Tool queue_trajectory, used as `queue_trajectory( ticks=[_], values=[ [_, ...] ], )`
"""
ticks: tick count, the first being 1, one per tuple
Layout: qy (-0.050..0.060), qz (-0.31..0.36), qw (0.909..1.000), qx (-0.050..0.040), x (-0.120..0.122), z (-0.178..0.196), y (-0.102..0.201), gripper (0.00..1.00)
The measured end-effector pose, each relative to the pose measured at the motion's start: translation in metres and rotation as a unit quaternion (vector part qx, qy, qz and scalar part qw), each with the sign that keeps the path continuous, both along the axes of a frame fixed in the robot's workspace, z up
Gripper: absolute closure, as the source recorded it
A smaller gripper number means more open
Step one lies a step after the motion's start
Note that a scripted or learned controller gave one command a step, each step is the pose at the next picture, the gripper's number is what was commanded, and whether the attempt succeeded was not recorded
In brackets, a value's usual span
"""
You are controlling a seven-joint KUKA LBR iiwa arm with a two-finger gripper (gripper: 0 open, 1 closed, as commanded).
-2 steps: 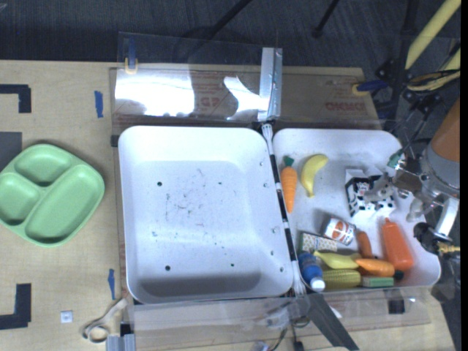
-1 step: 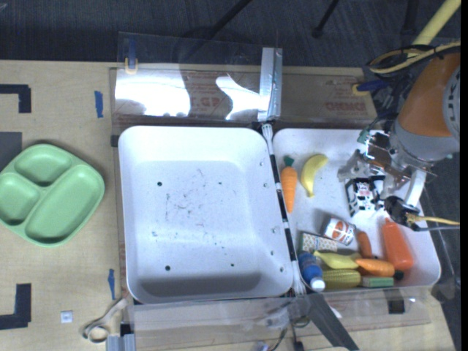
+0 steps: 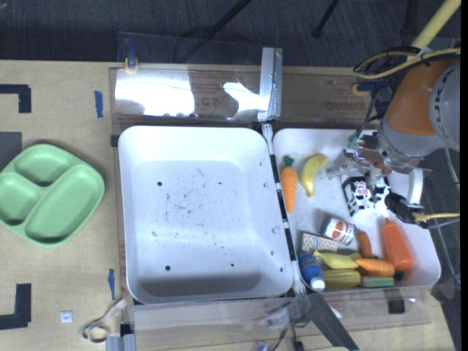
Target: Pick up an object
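My gripper [image 3: 368, 175] hangs low over the upper middle of the right bin [image 3: 431, 269]. The grey arm with its orange band [image 3: 413, 104] comes in from the right. Directly beneath and touching the gripper's lower end is a small black-and-white spotted toy [image 3: 363, 197]. Left of it lie a yellow banana [image 3: 313, 172] and an orange carrot [image 3: 289, 186]. Toward the front of the bin are a red-and-white can [image 3: 338, 231], an orange-red bottle [image 3: 398, 244], a blue bottle [image 3: 311, 270] and a yellow piece [image 3: 338, 260].
The left bin [image 3: 197, 203] lies beside the right one, with a raised divider between them. A green divided plate [image 3: 47, 194] sits on the bench at far left. A clear panel [image 3: 194, 86] stands behind the bins. Cables hang near the arm.
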State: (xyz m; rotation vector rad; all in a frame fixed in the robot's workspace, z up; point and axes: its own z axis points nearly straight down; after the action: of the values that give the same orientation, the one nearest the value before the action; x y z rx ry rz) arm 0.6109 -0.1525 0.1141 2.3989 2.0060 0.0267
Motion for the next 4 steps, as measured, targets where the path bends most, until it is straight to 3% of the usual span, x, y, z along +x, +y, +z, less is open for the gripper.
queue_trajectory(
  ticks=[1,2,3,4],
  values=[
    [-0.001,0.069,0.9976,-0.0025,0.009,-0.008,-0.005,0.0],
    [0.0,0.034,0.9994,-0.0027,-0.005,-0.02,0.043,0.0],
    [0.01,-0.161,0.9868,0.0045,0.022,-0.028,0.01,0.0],
    [0.01,-0.16,0.9871,0.0024,0.023,-0.017,0.01,1.0]
  ],
)
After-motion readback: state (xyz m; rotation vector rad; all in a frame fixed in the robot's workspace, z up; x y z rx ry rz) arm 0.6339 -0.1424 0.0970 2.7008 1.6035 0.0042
